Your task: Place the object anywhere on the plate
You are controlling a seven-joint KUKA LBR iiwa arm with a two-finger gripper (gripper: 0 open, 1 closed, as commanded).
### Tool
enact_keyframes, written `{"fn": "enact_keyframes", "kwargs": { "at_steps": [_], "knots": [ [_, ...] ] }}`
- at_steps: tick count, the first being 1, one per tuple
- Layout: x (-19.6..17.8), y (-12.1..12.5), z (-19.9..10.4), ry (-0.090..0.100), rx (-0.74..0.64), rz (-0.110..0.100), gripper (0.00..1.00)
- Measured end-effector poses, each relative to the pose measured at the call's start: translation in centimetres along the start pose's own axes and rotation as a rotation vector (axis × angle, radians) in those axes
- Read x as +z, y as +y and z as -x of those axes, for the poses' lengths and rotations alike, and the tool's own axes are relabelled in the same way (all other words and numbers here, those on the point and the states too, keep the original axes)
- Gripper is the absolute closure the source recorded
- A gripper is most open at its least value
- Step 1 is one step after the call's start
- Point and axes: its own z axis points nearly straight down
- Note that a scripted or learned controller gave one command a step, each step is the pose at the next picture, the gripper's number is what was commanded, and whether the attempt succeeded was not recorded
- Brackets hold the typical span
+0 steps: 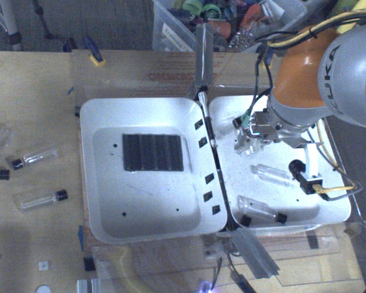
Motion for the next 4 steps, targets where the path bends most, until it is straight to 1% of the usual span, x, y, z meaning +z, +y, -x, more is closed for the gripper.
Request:
{"fn": "enact_keyframes", "kwargs": {
  "at_steps": [1, 2, 3, 4],
  "knots": [
    [-2.7, 7.6, -10.5, -0.003, -0.245, 0.007, 1.0],
    [4.4, 7.6, -17.1, -0.002, -0.069, -0.001, 1.0],
    [-1.6, 9.9, -21.2, 0.0, 0.825, 0.005, 1.0],
    [-2.8, 6.6, -23.0, -0.002, 0.059, -0.001, 1.0]
  ]
}}
